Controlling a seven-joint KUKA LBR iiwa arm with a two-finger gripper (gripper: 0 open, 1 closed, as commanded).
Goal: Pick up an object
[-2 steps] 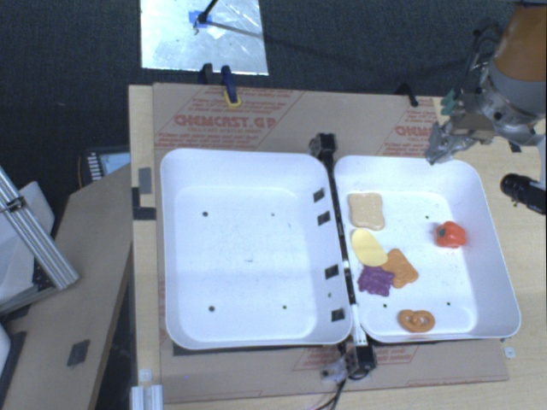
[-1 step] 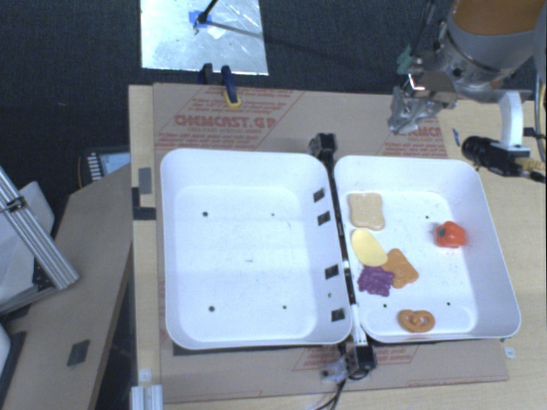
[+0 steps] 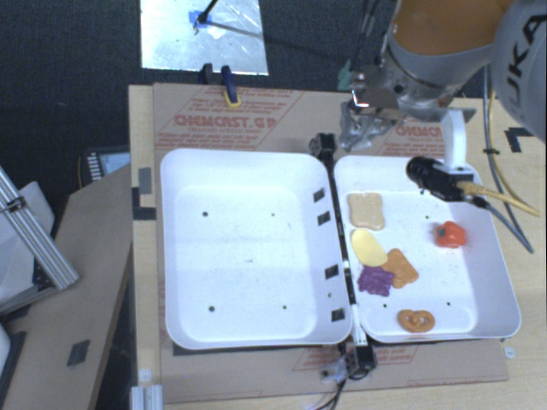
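The right bin (image 3: 487, 297) holds several small toy foods. A tan toast slice (image 3: 366, 210) lies near its left wall, with a pale yellow piece (image 3: 369, 248) just below it. An orange piece (image 3: 401, 268) and a purple piece (image 3: 375, 280) lie side by side further forward. A brown pretzel (image 3: 416, 319) sits near the front rim, and a red and orange toy (image 3: 450, 234) lies toward the right. My gripper (image 3: 361, 133) hangs above the back left corner of the right bin, well behind the toast slice and apart from all the toys.
The left bin (image 3: 171, 254) stands beside the right one, joined by a black clip strip (image 3: 333, 237). A shiny metal sheet (image 3: 205, 24) lies beyond the bench. Blue and yellow clamps (image 3: 229, 88) sit at the back edge.
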